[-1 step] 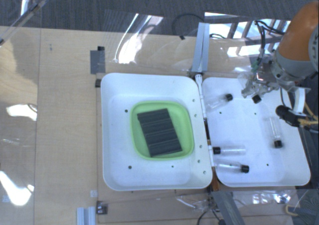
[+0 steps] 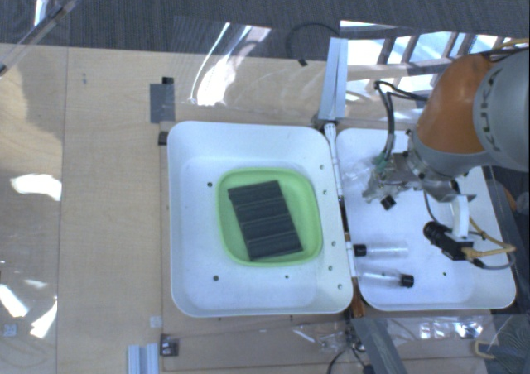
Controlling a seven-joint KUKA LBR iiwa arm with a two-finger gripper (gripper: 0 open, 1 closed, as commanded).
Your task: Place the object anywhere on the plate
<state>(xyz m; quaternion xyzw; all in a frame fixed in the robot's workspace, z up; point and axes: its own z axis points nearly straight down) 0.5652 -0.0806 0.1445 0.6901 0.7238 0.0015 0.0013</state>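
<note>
Hovering over the right bin (image 2: pixel 497 285) now, my gripper (image 2: pixel 383 190) sits low above the bin's upper left part, close to the divider between the two bins. From this slant I cannot tell how my gripper is set or whether it has hold of anything; my own wrist and cabling crowd the spot. Something clear and crinkly, maybe a bit of plastic wrap (image 2: pixel 358 172), lies just beside my tip on the white floor, too faint to make out properly.

Behind the gripper, my grey arm with its orange band (image 2: pixel 451 112) comes in from the right, covering the bin's upper right corner. Below my wrist, a black connector with a yellow cable (image 2: pixel 451 244) hangs over the bin floor.

Further down in this same bin, two clear tubes lie near the left wall: the upper tube (image 2: pixel 379 249) and the lower tube (image 2: pixel 386 279), roughly parallel, each with a dark cap, well apart from my gripper.

Across the divider, in the left bin (image 2: pixel 186 223), the green plate (image 2: pixel 310 215) sits about in the middle. On it rests a dark ribbed slab (image 2: pixel 264 220), tilted slightly, lying flat inside the plate's rim.
</note>
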